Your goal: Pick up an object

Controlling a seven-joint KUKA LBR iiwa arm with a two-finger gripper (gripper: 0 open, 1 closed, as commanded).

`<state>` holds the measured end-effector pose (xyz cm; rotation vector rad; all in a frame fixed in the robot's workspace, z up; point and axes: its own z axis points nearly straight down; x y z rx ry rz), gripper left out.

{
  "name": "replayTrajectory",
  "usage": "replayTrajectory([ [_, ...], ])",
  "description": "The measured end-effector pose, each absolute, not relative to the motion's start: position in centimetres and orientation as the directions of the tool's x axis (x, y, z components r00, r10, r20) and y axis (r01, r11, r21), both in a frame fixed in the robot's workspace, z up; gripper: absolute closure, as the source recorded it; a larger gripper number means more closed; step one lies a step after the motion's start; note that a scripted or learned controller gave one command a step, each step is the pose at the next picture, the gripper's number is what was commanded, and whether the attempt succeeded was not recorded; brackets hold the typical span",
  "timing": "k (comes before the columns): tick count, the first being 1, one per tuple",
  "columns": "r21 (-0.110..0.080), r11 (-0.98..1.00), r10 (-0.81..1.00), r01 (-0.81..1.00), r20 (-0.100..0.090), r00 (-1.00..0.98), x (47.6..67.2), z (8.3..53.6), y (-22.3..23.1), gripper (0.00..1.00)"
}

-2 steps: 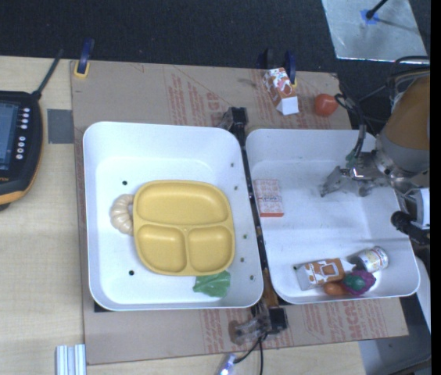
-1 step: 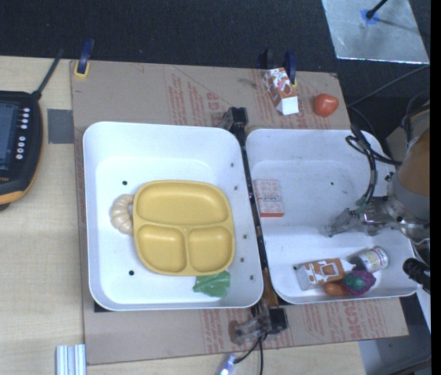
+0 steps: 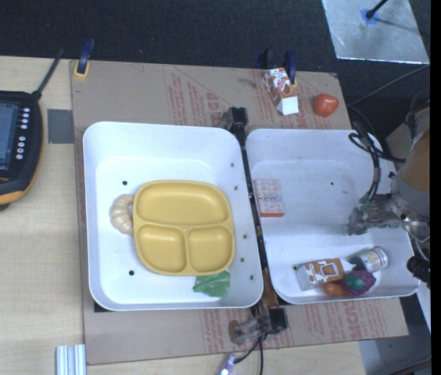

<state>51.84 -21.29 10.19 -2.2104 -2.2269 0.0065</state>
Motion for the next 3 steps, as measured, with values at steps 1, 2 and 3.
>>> replayTrajectory([
  [1, -0.004, 0.008, 1.000, 1.000, 0.001, -0.008, 47.6, 12.4, -14.0, 1.00],
  [2, -0.006, 0.012, 1.000, 1.000, 0.000, -0.012, 47.6, 13.4, -14.1, 1.00],
  [3, -0.007, 0.015, 1.000, 1.000, -0.001, -0.015, 47.6, 14.4, -14.2, 1.00],
])
